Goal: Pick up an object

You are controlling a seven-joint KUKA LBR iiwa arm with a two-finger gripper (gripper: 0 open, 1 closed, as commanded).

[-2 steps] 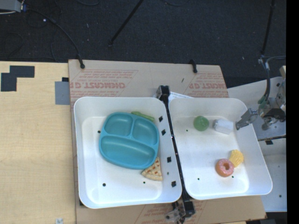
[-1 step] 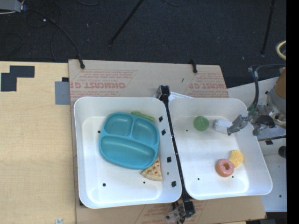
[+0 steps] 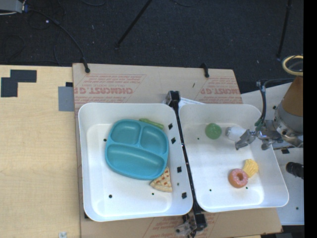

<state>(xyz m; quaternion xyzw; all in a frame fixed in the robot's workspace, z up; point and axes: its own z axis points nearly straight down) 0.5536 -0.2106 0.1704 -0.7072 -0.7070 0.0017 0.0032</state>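
Arm (image 3: 295,100): orange band, grey metal wrist below. Gripper (image 3: 253,139): grey metal fingers, silvery brackets, thin dark cable looping above.

Dark carpet (image 3: 163,29) with cables, pale wooden benchtop (image 3: 34,157).

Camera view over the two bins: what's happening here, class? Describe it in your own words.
A grey robot arm reaches in from the right, its gripper low over the right bin near a green ball and a small white object. A pink doughnut and a yellow toy lie nearer the front. Nothing is seen held. The left bin holds a blue divided plate resting partly over a pizza slice and something green.
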